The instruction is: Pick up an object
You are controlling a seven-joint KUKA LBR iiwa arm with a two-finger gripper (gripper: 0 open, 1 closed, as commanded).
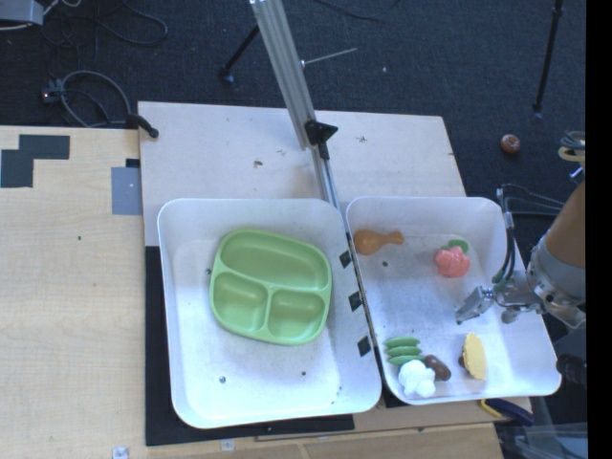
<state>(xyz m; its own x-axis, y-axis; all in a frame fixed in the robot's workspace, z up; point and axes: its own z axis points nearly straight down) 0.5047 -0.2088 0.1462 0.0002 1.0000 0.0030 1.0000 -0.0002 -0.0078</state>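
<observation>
While the counter [86, 285] carries two bins, the left bin [182, 352] holds a green tray [271, 286], lying flat and well apart from the arm's side. Right bin [421, 232]: the candidates. Tomato [452, 260] and drumstick [377, 241] near the far wall; corn [473, 356], pea pod [403, 349], white piece [416, 379] and brown piece [438, 364] clustered at the near wall. Jaws [475, 306]: low above bare floor between tomato and corn, gripping nothing; whether parted, cannot tell. Corn looks nearest, unobstructed.
</observation>
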